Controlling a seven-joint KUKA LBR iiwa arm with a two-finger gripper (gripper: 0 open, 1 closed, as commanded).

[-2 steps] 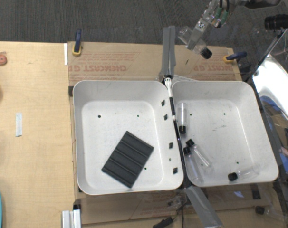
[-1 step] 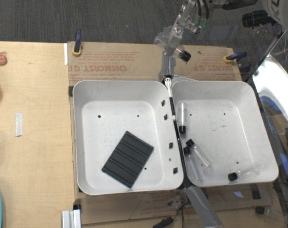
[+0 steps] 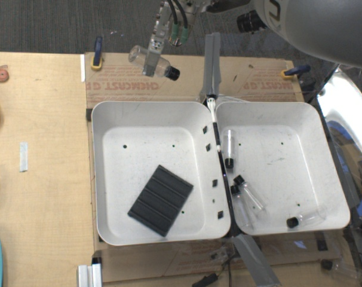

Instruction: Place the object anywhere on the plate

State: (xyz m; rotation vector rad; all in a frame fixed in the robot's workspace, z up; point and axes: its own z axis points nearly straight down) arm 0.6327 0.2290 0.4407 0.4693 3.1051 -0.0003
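Hovering at the upper centre of the frame, the gripper (image 3: pixel 152 58) is clasping a clear black-capped vial (image 3: pixel 162 70); the dark ribbed plate (image 3: pixel 161 200), lower left, is awaiting it.

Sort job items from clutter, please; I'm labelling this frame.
Job: flat black ribbed rectangular plate; clear plastic black-capped tube held by the gripper.
Lying about: three more clear tubes in the right white bin; blue-handled clamp.
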